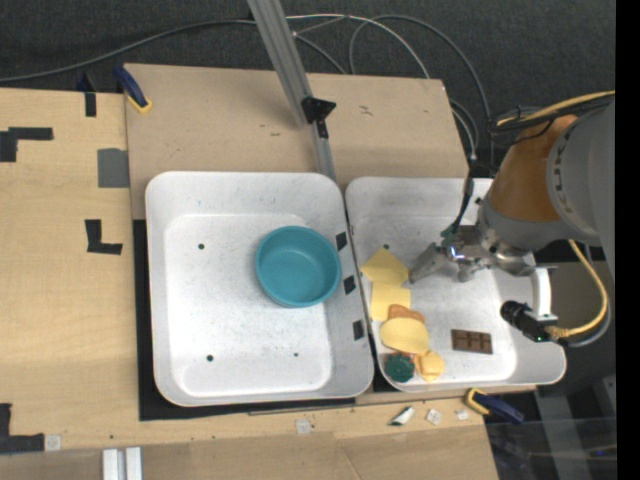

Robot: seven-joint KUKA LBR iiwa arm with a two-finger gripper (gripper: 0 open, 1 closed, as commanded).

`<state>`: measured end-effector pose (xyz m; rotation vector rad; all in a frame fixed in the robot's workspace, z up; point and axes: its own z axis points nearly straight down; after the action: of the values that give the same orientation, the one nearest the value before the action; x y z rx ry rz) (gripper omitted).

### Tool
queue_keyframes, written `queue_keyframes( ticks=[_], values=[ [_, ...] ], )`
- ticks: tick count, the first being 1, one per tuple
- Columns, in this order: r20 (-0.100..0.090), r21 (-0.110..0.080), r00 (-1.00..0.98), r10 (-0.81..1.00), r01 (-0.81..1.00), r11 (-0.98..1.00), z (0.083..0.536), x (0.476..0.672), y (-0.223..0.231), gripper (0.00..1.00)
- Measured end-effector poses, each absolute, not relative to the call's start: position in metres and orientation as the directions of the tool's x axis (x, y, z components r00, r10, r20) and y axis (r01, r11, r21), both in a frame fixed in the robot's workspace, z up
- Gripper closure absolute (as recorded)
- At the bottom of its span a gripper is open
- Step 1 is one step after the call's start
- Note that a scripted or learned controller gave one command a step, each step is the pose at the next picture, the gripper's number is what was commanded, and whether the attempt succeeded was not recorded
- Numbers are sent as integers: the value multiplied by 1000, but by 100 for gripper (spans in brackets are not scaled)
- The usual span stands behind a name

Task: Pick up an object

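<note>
The two-finger gripper (432,262) hangs low in the right white bin (500,373), fingers spread and holding nothing, just beside the pale yellow flat piece (384,267) at the bin's left wall, seemingly lined up for grasping.

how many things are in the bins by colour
blue: 1, the bowl
yellow: 3, the cloth, a piece and a smaller piece
teal: 1, a small ball
brown: 1, a flat bar
total: 6
</note>
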<state>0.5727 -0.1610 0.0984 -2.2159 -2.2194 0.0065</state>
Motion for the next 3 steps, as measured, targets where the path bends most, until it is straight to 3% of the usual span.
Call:
queue_keyframes(
  ticks=[1, 3],
  values=[
    [1, -3, -2, 1000, 1000, 2, 112, 574, -161, 100],
    [-1, 5, -3, 1000, 1000, 3, 228, 568, -163, 100]
  ],
)
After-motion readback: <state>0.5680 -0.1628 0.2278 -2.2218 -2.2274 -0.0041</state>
